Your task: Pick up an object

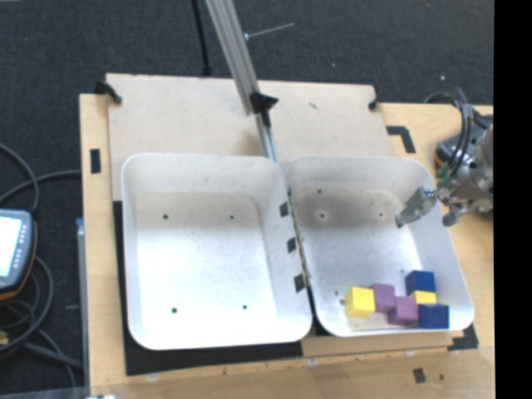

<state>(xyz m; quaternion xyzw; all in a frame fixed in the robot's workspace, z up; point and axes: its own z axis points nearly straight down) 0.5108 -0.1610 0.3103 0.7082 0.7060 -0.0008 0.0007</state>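
Note:
Several small blocks lie clustered in the near right corner of the right bin [332, 181]: a yellow block [360, 300], two purple blocks [384, 296] [405, 310], a blue block [421, 281] with a small yellow one [425, 297] in front of it, and another blue block [433, 315]. My gripper [432, 212] hangs over the right rim of this bin, well behind the blocks. It is open, one grey finger [412, 209] reaching over the bin floor, with nothing between the fingers.
The left bin [199, 248] sits beside the right one, sharing a middle rim. A slanted aluminium post [237, 56] rises from behind the bins. Cables and a pendant [12, 248] lie off the bench at left.

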